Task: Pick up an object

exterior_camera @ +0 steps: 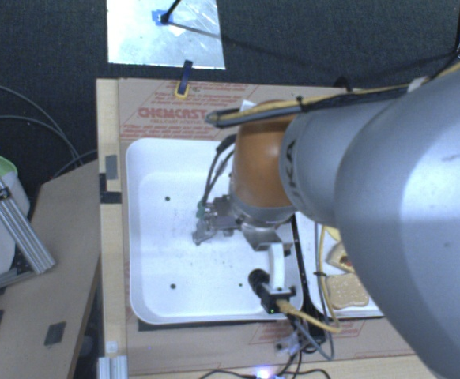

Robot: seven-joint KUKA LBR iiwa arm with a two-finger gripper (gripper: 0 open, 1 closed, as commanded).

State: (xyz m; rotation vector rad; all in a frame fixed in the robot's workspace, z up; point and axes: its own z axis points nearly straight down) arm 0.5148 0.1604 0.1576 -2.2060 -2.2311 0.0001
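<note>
Right now the end effector (208, 229) is hanging over the left bin (155, 290); whether it is clenched, I cannot tell. Tan objects (346, 290) are lying rightward of that bin, behind the arm (388, 172).

From my screen the arm (404, 188) looks like smooth grey painted metal with a soft sheen, and its orange band (260, 168) is glossier. The left bin (155, 212) reads as smooth white plastic, faintly speckled with dark scuffs. It sits on matt brown cardboard (167, 109) printed in red. Beyond it lies a shiny, crinkled foil-like sheet (167, 26) on dark, rough carpet (40, 38).
</note>
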